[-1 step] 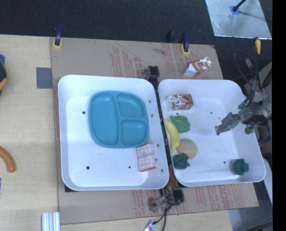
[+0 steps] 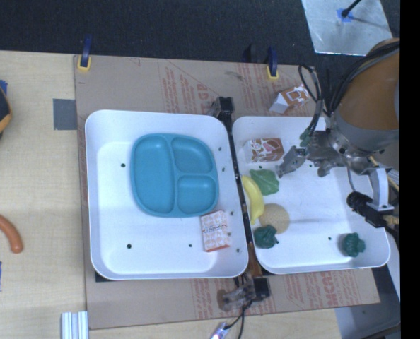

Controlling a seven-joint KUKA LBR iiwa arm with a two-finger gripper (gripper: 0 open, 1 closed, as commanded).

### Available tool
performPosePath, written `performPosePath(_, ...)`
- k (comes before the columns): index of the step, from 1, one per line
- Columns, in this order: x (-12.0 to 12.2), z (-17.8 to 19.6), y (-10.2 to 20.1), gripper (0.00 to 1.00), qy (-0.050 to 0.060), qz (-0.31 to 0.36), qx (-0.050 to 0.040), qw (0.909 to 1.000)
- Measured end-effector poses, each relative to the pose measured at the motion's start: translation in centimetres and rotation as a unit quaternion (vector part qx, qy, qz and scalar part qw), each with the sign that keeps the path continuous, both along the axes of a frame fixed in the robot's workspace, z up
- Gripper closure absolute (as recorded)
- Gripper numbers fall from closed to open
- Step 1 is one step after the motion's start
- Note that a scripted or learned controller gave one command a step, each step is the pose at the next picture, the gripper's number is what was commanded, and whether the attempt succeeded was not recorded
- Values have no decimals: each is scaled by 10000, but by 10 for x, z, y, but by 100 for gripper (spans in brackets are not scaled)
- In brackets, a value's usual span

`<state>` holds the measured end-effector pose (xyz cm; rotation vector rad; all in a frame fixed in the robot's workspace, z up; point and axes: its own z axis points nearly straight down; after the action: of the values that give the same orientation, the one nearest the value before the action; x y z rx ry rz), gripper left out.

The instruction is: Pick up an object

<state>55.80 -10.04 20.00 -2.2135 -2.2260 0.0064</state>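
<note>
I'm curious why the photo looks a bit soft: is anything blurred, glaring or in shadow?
In the camera view, the two-finger gripper and grey arm look smeared, while the blue divided plastic tray is fairly crisp; the left white bin is evenly lit with a mild bright patch, and the right white bin carries a soft shadow under the arm.

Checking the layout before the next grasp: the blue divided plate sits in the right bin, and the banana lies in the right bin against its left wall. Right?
Not quite. The camera view shows the blue divided plate in the left bin, not the right. The rest holds: the banana lies in the right bin against its left wall.
</note>
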Motion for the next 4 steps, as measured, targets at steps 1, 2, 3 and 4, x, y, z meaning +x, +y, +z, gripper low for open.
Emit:
performPosePath(1,7,-76,-64,0,-1,-9,-1,10000)
performPosePath(2,70,-65,-16,0,-13,4,2,10000)
performPosePath(3,95,-102,-79,0,-23,-10,3,10000)
performPosePath(4,30,-108,-5,0,1,5,4,10000)
